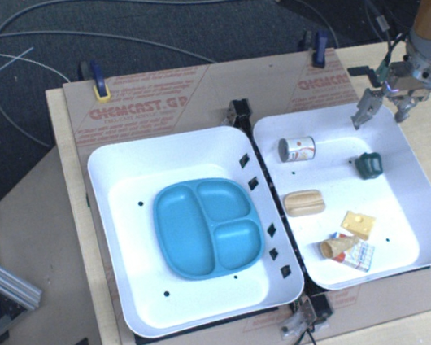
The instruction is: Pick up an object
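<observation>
- Teal cup [368, 165]: small and dark, in the right bin [426, 196] toward its far right side, the item nearest the gripper [383, 106]. Likely light and rigid, perhaps slick; best taken across its body.
- Can [297, 148]: lying on its side at the far left of the same bin. Probably light and stiff, and likely to roll if nudged.
- Bun [303, 203]: tan, at the bin's left wall, mid-depth. Looks soft; a gentle pinch across the short width should do.
- Yellow block [359, 224] and packet [348, 251]: near the front, close together. Packet is flat and looks hard to get under.
- Gripper: above the bin's far right corner, fingers spread apart with nothing between them.
- Left bin [118, 226]: holds a blue divided plate [208, 227].
</observation>
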`<action>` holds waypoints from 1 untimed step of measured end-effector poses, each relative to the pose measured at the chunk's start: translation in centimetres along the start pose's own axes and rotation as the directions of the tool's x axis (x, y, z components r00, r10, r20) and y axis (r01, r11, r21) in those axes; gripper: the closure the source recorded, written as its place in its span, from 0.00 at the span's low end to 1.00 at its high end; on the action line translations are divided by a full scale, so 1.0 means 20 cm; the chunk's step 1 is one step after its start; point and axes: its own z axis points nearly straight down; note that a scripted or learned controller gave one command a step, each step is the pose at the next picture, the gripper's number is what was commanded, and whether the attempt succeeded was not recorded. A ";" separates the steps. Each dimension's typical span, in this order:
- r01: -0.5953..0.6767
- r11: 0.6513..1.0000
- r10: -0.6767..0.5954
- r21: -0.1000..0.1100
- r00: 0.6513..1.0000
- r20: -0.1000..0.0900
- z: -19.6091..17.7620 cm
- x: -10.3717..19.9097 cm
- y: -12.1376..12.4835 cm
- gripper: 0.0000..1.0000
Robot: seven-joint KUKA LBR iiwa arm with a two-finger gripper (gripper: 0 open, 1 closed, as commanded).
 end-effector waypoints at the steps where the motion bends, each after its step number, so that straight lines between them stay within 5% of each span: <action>1: 0.003 1.000 -0.003 -0.015 1.000 0.004 -0.04 0.00 0.02 0.00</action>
